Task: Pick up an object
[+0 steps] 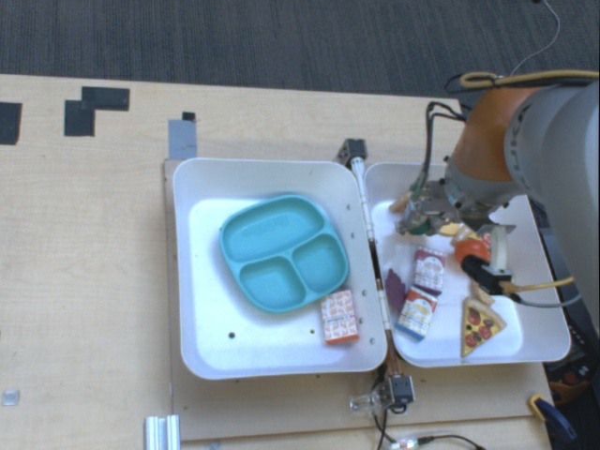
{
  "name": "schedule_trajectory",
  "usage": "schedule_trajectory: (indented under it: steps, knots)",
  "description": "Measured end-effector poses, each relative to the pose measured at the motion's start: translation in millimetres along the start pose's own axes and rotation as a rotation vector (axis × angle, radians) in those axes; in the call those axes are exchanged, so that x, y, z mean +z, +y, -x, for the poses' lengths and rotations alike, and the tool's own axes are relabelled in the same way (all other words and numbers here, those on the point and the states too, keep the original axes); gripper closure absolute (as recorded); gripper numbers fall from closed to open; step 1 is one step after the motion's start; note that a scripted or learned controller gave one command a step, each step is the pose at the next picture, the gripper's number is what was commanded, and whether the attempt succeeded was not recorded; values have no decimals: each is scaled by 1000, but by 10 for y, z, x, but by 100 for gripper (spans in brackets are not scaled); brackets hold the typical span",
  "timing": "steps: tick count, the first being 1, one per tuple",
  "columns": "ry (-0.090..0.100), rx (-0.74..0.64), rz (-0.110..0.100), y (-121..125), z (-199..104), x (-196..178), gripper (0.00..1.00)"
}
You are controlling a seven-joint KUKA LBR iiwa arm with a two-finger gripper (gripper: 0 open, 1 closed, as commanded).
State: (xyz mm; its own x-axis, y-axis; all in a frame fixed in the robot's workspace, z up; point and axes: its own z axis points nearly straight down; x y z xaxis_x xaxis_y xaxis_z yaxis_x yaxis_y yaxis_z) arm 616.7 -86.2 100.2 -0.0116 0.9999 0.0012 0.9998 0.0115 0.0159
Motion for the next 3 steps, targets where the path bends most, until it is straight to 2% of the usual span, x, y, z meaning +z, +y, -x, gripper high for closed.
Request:
schedule_trajectory:
  steps: [1, 2, 3]
  knots:
    - [0, 9, -14, -940, -302, -864, 100]
    - [0, 10, -15, -1275, -366, -1124, 100]
    - [0, 6, -14, -1263, -984, -1121, 100]
